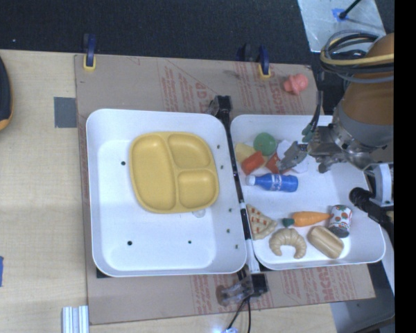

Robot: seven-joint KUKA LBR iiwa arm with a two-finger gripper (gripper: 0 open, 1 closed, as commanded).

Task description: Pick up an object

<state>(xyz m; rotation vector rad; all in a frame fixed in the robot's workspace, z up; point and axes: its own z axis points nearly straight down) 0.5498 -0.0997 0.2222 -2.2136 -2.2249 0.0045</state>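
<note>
Arm wrist (364,109) high over right bin (360,255), nothing picked yet.
Gripper (291,157) low among red items (253,162), just above blue bottle (274,182); jaw state unclear. Grasp and lift remain.

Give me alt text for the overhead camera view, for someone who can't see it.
A grey and orange robot arm reaches from the right, its gripper low over toy food in the right white bin: a blue bottle, green ball, carrot and croissant. The left white bin holds a yellow divided plate.
</note>
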